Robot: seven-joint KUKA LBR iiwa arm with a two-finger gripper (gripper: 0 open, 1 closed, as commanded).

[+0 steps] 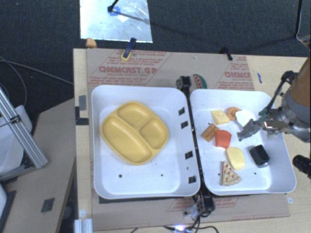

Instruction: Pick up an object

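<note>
My gripper hangs over the right bin, reaching in from the right, just right of the middle of the bin. Directly left of it lies a red-orange piece with a brown cracker beside it. A white piece and an orange ring lie just behind the gripper, next to a yellow cheese block. Nearer the front are a pale yellow oval and a pizza slice. A small black block lies below the gripper. Nothing shows held in the gripper.
The left bin holds a yellow divided plate. A dark divider runs between the two bins. The cardboard bench top stretches behind them, with a blue and yellow tool at its far edge.
</note>
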